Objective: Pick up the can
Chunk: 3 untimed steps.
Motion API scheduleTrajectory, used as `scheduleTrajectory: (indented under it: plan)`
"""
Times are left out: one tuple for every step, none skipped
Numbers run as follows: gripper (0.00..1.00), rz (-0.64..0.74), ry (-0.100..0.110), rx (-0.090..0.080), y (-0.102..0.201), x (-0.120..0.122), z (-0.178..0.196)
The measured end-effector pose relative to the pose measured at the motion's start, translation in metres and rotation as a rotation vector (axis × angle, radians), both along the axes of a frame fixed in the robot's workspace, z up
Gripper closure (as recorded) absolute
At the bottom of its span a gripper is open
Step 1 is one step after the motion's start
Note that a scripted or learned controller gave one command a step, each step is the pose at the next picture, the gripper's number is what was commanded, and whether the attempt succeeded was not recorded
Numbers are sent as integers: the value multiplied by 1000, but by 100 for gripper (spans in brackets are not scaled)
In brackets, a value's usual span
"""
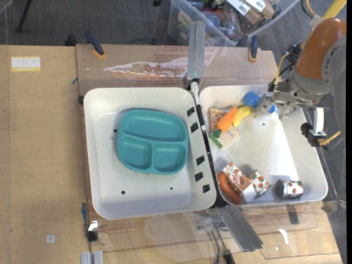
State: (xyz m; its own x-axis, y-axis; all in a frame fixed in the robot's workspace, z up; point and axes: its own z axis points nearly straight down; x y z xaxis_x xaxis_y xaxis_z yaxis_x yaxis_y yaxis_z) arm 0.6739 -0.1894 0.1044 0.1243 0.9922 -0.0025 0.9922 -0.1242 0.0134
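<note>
Can (289, 188) first: it lies on its side in the near right corner of the right bin (275, 142), a small silvery cylinder with red marks on its label, close to the bin's front wall. Nothing touches it. Just to its left sits a small patterned carton (246, 182) leaning against an orange bowl-like piece (228, 188). Farther back in that bin there is a heap of toy food: a banana (234, 117) with an orange end, a green-edged slice (224, 138) beneath it, and a blue block (252, 99) behind. The left bin (99, 147) holds a teal divided plate (152, 141), lying flat near its middle. The arm comes in from the right, and its gripper (273, 106) hangs over the far right corner of the right bin, near the blue block and well apart from the can. From where I stand I can't tell whether it is clenched or released.
</note>
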Motion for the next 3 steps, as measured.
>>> scheduleTrajectory:
  plan:
    - [0, 75, -2, 0, -5, -78, -12]
    - [0, 89, 2, 14, -15, 1, -12]
    - [0, 106, 0, 17, -19, -89, -12]
